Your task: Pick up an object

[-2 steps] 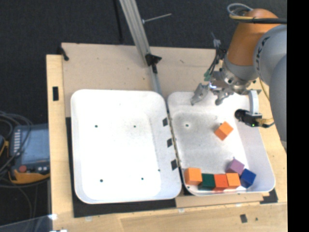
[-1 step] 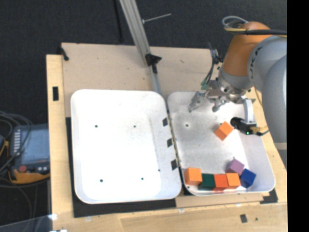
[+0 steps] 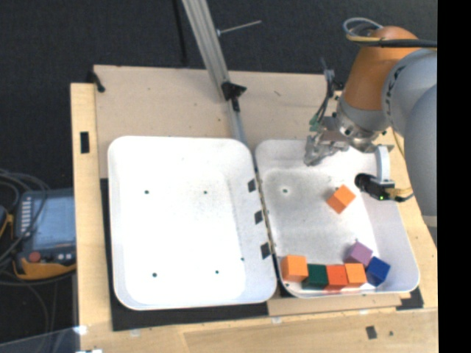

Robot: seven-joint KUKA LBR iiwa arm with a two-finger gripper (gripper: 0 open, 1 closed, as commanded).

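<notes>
Tool (image 3: 318,153) hung over the far rim of the right bin (image 3: 291,153), carried by the grey arm (image 3: 412,116) with its orange band. Its fingers pointed down near the bin's back wall, and whether they stood apart or together I could not tell. Nothing showed between them, so the step in hand looked like the approach, with no pick yet made.

Nearest to the tool lay a lone orange cube (image 3: 341,198), a little toward the camera and to the arm's side, tilted on the bin floor and well apart from the rest. It looked the easiest target: the next move would call for shifting over it, turning to match its faces, then coming down.

Farther off, along the near wall, a row sat packed together: orange block (image 3: 295,266), green block (image 3: 317,275), two more orange ones (image 3: 346,274), a purple block (image 3: 360,253) and a blue block (image 3: 377,269). These touched, leaving little finger room.

Beyond, the left bin (image 3: 180,219) sat beside it on the surface (image 3: 147,101).
</notes>
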